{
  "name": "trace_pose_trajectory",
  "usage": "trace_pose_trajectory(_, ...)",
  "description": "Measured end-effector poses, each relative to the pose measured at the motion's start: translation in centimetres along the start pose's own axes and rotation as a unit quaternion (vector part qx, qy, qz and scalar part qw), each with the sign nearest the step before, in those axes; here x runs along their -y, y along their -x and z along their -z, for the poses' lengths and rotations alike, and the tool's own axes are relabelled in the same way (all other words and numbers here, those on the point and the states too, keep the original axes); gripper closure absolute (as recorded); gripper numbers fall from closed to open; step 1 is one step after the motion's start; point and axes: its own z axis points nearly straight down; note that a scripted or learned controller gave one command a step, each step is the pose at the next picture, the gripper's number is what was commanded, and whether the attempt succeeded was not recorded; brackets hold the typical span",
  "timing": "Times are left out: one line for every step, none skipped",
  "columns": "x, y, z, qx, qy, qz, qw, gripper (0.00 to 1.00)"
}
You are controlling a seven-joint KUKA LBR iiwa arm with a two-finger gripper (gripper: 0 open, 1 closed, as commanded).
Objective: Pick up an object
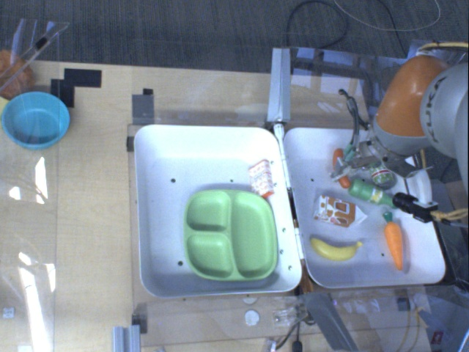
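**Clerk:** Entry one: gripper (346,169). It is in the right bin (429,268), upper left part, low over the contents. The arm comes in from the right.

**Checker:** Grip state?

**Clerk:** Not determinable. The tip reads as bare metal against clutter, so whether it is released or clenched cannot be told. Nothing can be seen held in it.

**Checker:** Candidate objects, nearest first.

**Clerk:** Entry two: small orange-red item (338,155), just beside the tip on its upper left and partly covered by it. What kind of thing it is cannot be made out. Entry three: green bottle (364,190), just below and to the right of the tip, lying on its side. Its long axis runs left to right, dipping slightly toward the right. Entry four: small round labelled item (382,176), touching or nearly touching the bottle's upper side.

**Checker:** And further off?

**Clerk:** Entry five: snack packet (338,211), lying flat below the bottle. Entry six: banana (335,248), near the front wall, lying left to right. Entry seven: carrot (395,246), leaf end up, body pointing toward the front wall. All three are apart from the tip.

**Checker:** Left bin?

**Clerk:** Left bin (157,196): green divided plate (231,233) and a small wrapper (261,178) by the shared wall. These are well away from the arm.

**Checker:** Assessment?

**Clerk:** The orange-red item is the likely target, with the bottle second. A grasp on the bottle would probably need to close across its short width.
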Motion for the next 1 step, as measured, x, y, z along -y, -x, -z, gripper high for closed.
trace_pose_trajectory(-5.79,-5.64,8.31,-0.004,-0.011,0.018,0.9998,1.0)
